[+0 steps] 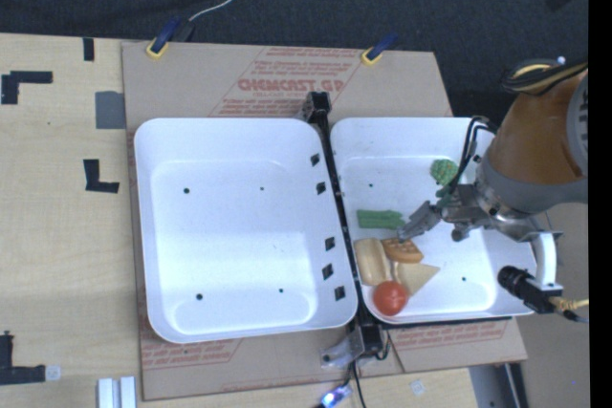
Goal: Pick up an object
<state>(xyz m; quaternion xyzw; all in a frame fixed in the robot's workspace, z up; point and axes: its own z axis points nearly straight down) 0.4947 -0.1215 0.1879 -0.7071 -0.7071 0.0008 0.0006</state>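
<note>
The right bin (402, 143) holds several small objects: a green flat piece (380, 219), a green leafy piece (444, 171) near the far right side, an orange-brown piece (404, 251), a pale tan roll (370, 261), a cream wedge (418, 276) and a red ball (389, 298) at the front wall. My gripper (418, 224) reaches in from the right and sits low over the bin, just right of the green flat piece and above the orange-brown piece. Nothing visibly sits between its fingertips.
The left bin (234, 229) lies beside the right one, with a black clip strip (330, 205) along the shared wall. Both bins rest on a cardboard sheet (287, 76). The arm's orange band and body (535, 148) hang over the right bin's right edge.
</note>
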